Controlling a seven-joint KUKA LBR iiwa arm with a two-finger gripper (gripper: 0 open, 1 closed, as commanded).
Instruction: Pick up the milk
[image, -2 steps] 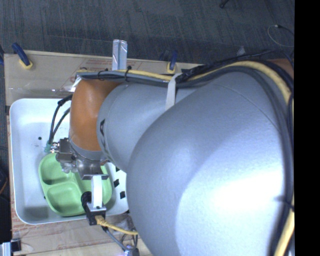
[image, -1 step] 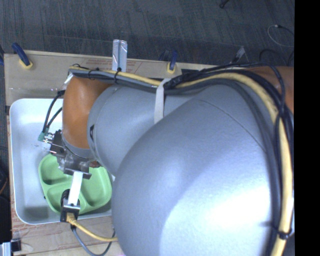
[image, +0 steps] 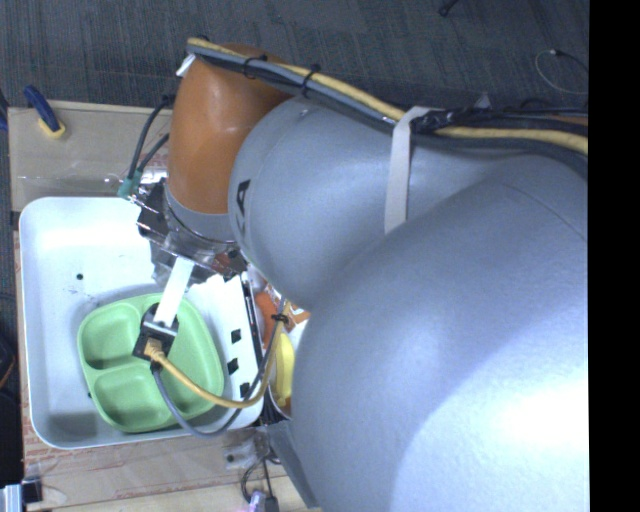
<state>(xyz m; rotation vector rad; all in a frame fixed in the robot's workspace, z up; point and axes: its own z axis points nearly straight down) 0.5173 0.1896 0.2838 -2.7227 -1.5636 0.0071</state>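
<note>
My arm covers most of the camera view, and its orange band (image: 215, 130) hangs over the back of the left bin (image: 50, 250). The gripper (image: 195, 255) sits below the wrist, over the bin's back right part, just behind a green divided plate (image: 120, 355). A white thing with black marks (image: 240, 345), possibly the milk carton, stands against the plate's right edge, partly hidden under the arm. I see nothing between the fingers.
The green plate fills the front of the left bin. An orange thing (image: 265, 300) and a yellow thing (image: 283, 368) peek out from under the arm to the right. A blue and yellow tool (image: 42, 110) lies on the bench at the back left.
</note>
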